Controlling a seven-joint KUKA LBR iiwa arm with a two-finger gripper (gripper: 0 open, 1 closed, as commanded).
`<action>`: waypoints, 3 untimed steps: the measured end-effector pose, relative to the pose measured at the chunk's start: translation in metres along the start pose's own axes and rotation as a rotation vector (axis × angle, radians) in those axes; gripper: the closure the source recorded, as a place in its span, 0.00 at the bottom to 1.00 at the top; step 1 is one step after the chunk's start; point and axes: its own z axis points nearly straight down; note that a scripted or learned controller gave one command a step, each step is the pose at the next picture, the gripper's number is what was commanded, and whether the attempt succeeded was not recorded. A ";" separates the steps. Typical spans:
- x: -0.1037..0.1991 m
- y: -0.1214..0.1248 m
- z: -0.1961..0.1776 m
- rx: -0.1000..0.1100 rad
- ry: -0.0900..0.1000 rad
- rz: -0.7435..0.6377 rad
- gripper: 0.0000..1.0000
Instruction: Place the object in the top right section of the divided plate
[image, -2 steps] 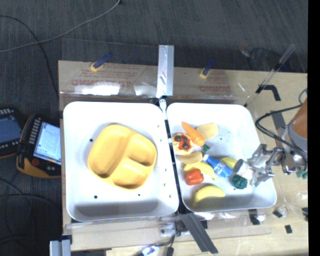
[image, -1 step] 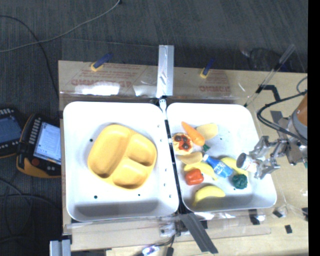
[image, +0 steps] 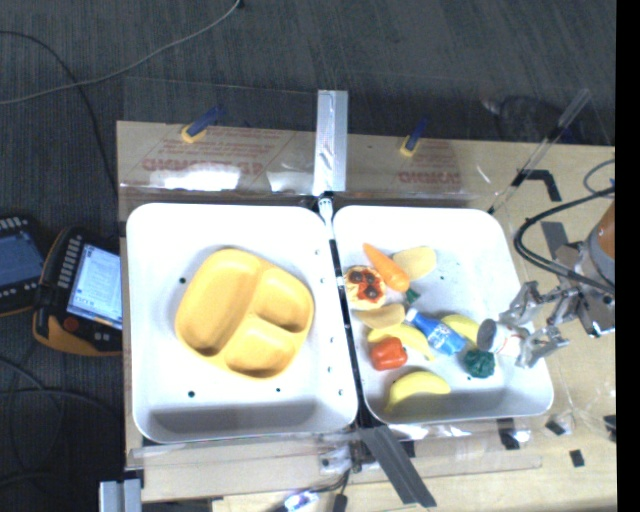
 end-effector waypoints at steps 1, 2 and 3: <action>-0.007 0.006 0.025 -0.003 0.001 -0.285 1.00; -0.013 0.033 0.005 -0.003 -0.002 -0.600 1.00; -0.005 0.015 0.013 -0.004 0.000 -0.790 1.00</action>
